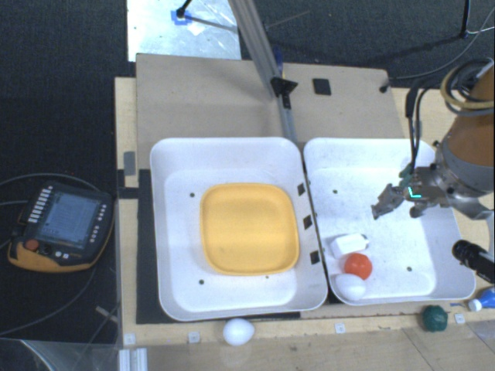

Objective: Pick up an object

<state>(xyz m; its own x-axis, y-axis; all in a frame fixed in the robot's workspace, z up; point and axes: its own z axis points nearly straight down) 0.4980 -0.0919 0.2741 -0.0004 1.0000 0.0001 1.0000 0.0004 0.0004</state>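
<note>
End effector (393, 201) hangs over the right bin (387, 154), upper-middle part, arm coming in from the right. Nothing visibly held; how far it is open cannot be told, too dark and small. Candidate objects sit below and a bit left of the end effector, near the bin's lower-left corner: a white block (349, 244), an orange ball (357, 266) touching it just below, and a white egg (350, 287) against the bin wall below the ball. All three are well apart from the end effector.

To do this well, probably: move down-left, centre over one item before descending. The three are packed tight, so the white block on the near side looks like the easiest grab; the ball may roll, and the egg hugs the wall, leaving poor finger room.

The left bin (172, 207), far left of the end effector, has a yellow plate (249, 227). The bench (232, 91) is brown board. Another white egg (238, 331) lies outside the bins, at the front edge. A green ball (434, 318) lies below-right. A handheld controller (60, 224) rests on dark carpet, far left.
</note>
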